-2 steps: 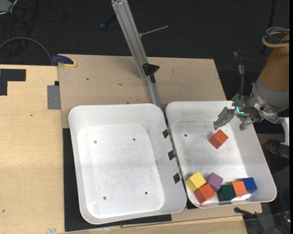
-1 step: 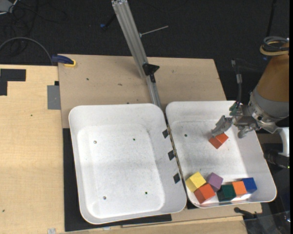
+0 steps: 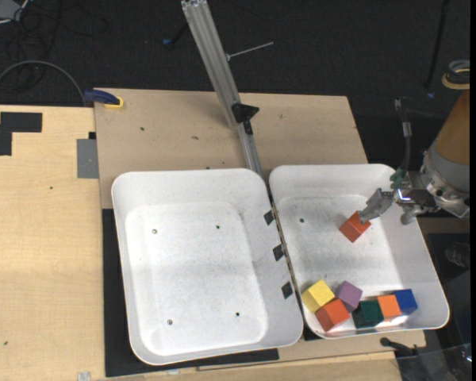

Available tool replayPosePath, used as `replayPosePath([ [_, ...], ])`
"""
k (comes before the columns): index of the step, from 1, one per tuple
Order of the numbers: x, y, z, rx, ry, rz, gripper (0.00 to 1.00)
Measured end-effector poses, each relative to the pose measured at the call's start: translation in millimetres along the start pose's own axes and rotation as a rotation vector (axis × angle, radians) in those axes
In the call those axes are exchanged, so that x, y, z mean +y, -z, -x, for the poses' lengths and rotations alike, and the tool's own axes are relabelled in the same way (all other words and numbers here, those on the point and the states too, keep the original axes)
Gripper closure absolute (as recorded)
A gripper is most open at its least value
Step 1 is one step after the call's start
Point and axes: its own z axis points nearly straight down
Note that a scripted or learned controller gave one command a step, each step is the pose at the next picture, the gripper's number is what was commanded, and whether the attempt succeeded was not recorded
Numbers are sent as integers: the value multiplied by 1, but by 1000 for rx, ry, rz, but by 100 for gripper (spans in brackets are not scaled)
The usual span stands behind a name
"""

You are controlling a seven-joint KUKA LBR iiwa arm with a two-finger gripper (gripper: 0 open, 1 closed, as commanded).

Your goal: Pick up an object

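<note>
- The grey arm with an orange band (image 3: 460, 133) reaches in from the right over the right shallow white bin (image 3: 325, 182).
- Its gripper (image 3: 363, 217) points down and left, its fingers clamped on a small red-orange cube (image 3: 354, 228), which is tilted in the middle of the right bin.
- Along that bin's near edge lies a cluster of small blocks: a yellow cube (image 3: 318, 294), a purple cube (image 3: 349, 294), a red cube (image 3: 332, 314), a dark green cube (image 3: 368, 314), an orange cube (image 3: 389, 305) and a blue cube (image 3: 406, 300), packed close together.
- The left shallow white bin (image 3: 143, 189) sits just beside it on the pale wooden tabletop (image 3: 174, 125).
- A slanted grey metal rail (image 3: 214, 62) rises behind the bins.
</note>
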Motion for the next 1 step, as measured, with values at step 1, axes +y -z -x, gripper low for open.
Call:
replayPosePath([
  [1,0,0,-1,2,1,0,0],
])
